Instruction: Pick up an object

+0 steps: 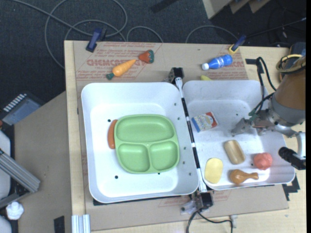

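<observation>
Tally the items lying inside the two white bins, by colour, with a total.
Green: 1, divided plate
Orange-red: 1, sausage
White-blue: 1, packet
Tan: 2, bread roll, drumstick
Yellow: 1, pale oval
Pink-red: 1, lump
Total: 7

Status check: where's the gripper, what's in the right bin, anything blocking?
Gripper low in right bin, holding nothing. Bread roll, pink ball, drumstick lie nearby. Nothing blocking.

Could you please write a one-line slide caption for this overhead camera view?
KUKA gripper poised in the right bin above toy foods; green divided plate in the left bin.
</observation>
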Motion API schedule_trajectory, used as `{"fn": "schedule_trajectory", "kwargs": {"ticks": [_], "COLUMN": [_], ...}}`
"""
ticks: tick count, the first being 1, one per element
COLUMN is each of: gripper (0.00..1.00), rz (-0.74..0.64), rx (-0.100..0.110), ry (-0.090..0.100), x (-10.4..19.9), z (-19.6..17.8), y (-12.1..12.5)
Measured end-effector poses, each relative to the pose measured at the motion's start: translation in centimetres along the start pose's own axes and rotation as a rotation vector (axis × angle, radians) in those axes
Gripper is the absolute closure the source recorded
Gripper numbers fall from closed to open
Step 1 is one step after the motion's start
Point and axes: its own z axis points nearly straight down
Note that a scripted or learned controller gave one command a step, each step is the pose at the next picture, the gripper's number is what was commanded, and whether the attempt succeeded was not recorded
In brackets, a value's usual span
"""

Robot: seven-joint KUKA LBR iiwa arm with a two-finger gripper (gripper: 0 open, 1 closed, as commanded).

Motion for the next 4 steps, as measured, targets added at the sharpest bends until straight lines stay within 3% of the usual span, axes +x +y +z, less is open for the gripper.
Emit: {"fn": "schedule_trajectory", "kwargs": {"ticks": [2,3,4], "gripper": [0.0,1.0,1.0], "rz": [-0.001,0.0,-0.002], "rx": [0.007,0.006,0.004], "ry": [0.003,0.002,0.002], "x": [7.7,7.7,15.7], "z": [1.2,0.2,-12.8], "y": [-6.0,-6.0,-6.9]}}
